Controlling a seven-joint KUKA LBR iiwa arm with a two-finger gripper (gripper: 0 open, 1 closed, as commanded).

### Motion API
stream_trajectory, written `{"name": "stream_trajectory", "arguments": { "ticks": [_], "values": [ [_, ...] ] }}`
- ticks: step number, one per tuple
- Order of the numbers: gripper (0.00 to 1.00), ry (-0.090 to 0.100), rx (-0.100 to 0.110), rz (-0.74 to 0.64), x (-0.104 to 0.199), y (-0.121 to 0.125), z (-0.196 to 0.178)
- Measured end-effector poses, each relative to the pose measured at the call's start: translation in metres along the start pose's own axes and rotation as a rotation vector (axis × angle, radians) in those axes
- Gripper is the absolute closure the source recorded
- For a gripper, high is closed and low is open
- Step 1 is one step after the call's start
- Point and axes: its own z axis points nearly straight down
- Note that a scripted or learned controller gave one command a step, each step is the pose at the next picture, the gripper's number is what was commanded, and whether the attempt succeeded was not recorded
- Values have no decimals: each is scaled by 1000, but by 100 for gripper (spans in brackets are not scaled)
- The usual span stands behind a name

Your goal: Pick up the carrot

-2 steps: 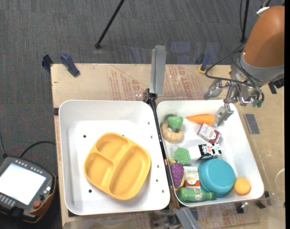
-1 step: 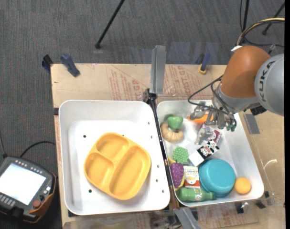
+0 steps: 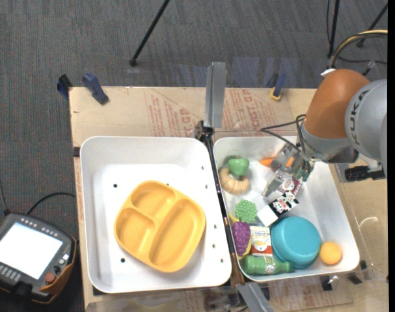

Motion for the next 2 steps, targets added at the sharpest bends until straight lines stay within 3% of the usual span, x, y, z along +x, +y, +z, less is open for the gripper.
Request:
{"name": "stream_trajectory", "arguments": {
  "ticks": [1,2],
  "values": [
    [0,0,-4,104,0,-10,-1],
    [0,1,-4,298,1,-1,-2]
  ]
}}
